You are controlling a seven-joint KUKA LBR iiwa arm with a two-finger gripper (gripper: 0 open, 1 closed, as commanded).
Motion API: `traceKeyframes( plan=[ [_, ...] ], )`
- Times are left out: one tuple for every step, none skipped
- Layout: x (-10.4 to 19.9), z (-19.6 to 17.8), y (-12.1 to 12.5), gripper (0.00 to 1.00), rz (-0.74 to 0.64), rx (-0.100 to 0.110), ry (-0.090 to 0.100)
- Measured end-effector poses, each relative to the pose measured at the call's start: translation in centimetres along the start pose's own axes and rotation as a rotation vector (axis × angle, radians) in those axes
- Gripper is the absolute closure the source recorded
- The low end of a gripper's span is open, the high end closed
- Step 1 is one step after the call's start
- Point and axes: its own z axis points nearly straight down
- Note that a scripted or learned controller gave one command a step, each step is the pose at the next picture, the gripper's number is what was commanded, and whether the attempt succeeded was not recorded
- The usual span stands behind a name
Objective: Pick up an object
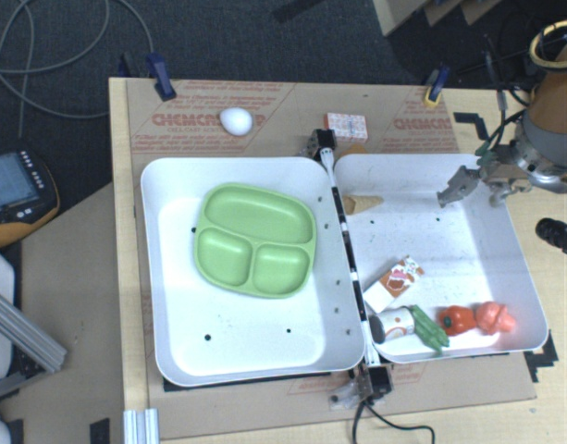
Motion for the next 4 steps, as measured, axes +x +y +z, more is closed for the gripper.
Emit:
traceKeyframes(
  plan=[
    [8.2,2.3,-4.8,0.00,-0.001,0.001,0.001],
    [9.3,10.2,-6.5,0.00,0.001,0.000,0.000],
    [9.3,9.2,-6.5,1.00,0.001,-0.002,-0.001],
    [9.3,9.2,-6.5,0.00,0.001,-0.001,-0.001]
  ],
)
